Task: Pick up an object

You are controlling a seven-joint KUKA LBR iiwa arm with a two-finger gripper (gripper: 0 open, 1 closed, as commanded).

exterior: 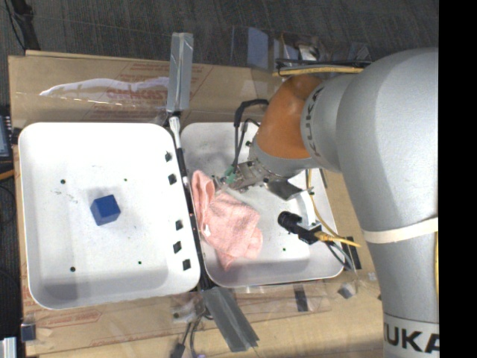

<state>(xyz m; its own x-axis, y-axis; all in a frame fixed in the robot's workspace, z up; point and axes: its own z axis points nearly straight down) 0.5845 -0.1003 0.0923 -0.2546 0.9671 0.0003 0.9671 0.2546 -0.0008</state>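
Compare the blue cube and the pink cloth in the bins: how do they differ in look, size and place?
The blue cube is small, rigid and sharp-edged; the pink cloth is larger, soft and crumpled. The cube sits alone in the left bin; the cloth lies in the right bin, against its left wall. The gripper is beside the cloth's upper end, far from the cube. Both rest on a bin floor.

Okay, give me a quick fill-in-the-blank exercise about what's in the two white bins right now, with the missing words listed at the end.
1. The small blue cube lies in the ____ bin in the camera view.
2. The crumpled cloth in the right-hand white bin is ____ in colour.
3. The grey arm's gripper is over the bin that holds the ____.

Missing words: left; pink; cloth
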